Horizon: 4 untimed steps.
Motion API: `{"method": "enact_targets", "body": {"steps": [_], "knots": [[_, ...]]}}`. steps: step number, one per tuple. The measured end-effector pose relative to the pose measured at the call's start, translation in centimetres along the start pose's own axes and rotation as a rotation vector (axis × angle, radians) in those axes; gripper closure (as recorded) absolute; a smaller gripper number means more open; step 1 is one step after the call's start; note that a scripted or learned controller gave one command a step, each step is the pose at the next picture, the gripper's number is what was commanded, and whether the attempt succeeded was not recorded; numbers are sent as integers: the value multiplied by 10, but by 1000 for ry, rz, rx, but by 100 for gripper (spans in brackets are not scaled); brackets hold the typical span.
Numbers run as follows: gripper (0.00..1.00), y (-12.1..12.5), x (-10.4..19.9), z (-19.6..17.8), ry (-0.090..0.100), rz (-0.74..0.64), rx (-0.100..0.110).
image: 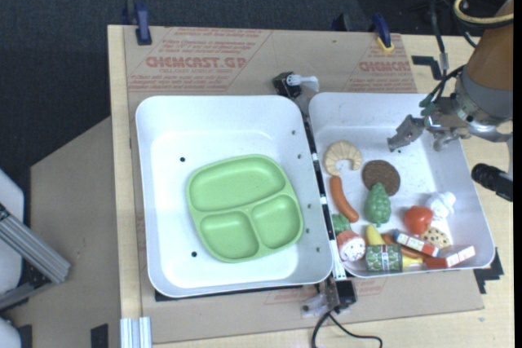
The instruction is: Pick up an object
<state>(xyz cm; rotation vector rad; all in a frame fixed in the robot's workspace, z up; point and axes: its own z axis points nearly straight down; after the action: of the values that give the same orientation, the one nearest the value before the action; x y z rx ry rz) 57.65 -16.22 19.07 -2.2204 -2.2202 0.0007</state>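
The end effector (413, 132) hangs over the right bin (359, 112), fingers spread open, holding nothing.

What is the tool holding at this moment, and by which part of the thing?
Nothing is held. The tool hangs open over a bare part of the right bin, apart from the croissant and the brown cookie.

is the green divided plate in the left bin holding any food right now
Empty. All three compartments of the green divided plate show bare green, and the toy food lies in the right bin instead.
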Motion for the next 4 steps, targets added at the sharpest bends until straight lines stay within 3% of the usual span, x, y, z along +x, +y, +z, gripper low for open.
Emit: {"method": "enact_targets", "body": {"steps": [1, 2, 3, 4], "knots": [[0, -15, 22, 112, 2, 0, 6], [0, -45, 40, 106, 2, 1, 4], [0, 12, 64, 106, -1, -4, -6], [0, 59, 41, 106, -3, -2, -6]]}}
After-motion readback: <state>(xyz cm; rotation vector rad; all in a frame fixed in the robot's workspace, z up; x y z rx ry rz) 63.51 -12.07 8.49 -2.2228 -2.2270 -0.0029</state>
